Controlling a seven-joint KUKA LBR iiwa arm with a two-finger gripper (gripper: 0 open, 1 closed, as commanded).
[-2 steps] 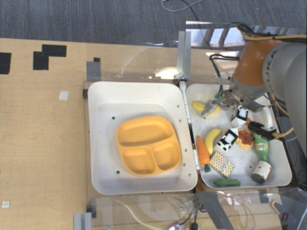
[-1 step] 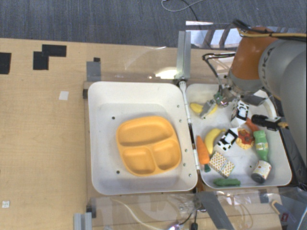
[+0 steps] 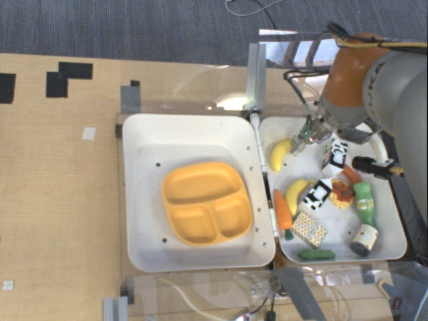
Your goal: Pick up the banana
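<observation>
Arm: the grey arm [image 3: 391, 79] with its orange band fills the upper right of the frame and reaches down and to the left into the right bin.
Gripper: the gripper [image 3: 304, 139] sits low over the upper left part of the right bin; how far it is open cannot be made out at this size, and nothing can be seen caught in it.
Banana: a yellow banana [image 3: 280, 154] lies in the upper left part of the right bin, just left of and below the gripper, close by the wall between the bins.
Second yellow fruit: another banana-like piece [image 3: 295, 196] lies lower down, near the middle of that bin, beside a black and white toy [image 3: 316, 194].
Right bin: the right bin [image 3: 401, 243] also bears an orange carrot [image 3: 283, 210] along its left wall, a chequered packet [image 3: 309, 229], a green bottle [image 3: 363, 202], a small can [image 3: 363, 239] and a green pod [image 3: 315, 253] at its lower edge.
Left bin: the left bin [image 3: 144, 179], at centre frame, bears an orange divided tray [image 3: 207, 202].
</observation>
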